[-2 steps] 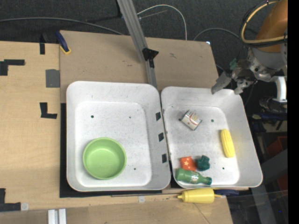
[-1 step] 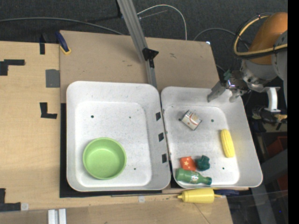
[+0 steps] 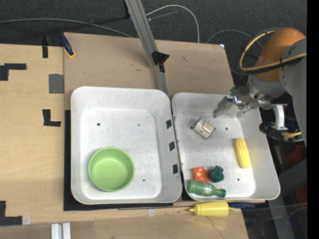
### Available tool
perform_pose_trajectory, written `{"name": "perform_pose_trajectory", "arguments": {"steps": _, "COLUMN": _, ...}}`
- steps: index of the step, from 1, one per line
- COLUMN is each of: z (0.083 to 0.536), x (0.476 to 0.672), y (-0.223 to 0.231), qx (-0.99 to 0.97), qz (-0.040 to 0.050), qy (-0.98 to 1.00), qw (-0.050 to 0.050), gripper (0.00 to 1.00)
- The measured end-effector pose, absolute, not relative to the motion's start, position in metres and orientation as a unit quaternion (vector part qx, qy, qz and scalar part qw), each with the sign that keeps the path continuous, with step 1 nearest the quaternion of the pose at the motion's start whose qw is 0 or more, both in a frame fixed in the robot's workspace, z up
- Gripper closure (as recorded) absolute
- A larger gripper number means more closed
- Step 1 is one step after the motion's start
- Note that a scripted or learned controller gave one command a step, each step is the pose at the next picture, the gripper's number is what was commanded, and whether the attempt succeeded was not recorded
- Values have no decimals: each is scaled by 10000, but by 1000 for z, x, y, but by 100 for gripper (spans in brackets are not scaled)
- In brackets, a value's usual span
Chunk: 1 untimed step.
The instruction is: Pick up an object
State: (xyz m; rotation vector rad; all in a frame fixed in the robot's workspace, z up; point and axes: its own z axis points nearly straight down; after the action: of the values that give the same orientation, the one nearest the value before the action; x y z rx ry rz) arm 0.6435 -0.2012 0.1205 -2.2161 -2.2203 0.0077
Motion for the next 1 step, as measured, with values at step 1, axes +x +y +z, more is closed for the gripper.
{"name": "perform_pose_trajectory", "arguments": {"steps": 1, "z": 134, "x": 645, "y": -201, "qx": -7059, "qz": 12, "qy": -7083, "qw": -3, "gripper": 100}}
